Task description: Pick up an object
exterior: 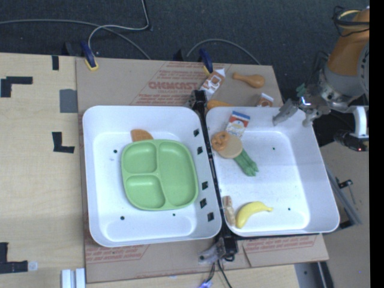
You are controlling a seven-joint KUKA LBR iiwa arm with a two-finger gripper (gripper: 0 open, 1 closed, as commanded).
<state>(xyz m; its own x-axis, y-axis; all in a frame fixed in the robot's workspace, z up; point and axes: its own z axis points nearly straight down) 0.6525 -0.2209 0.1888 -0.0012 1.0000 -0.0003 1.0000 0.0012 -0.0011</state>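
Your pincer (294,111) hangs at the upper right corner of the right bin (312,179), just over its far rim, with its two fingers spread apart and nothing between them. Read this as the approach step: no object is chosen by contact yet, and the arm (348,59) sits well back from everything that could be lifted. The candidates all lie in the right bin. You have a small carton (238,122) near the top left, a round tan piece (227,144) just below it and touching a green vegetable (246,163), and a banana (252,212) near the bottom edge, with a small brown piece (228,209) beside it against the divider. The left bin (102,179) holds a green divided plate (159,174) with an orange piece (141,135) peeking out behind it. Your easiest pick is probably the banana, since it lies apart from the cluster; the next move would call for carrying the pincer down and left across the bin, turning the fingers across the banana's narrow width, then lowering before you close. The clustered items risk a double grab.
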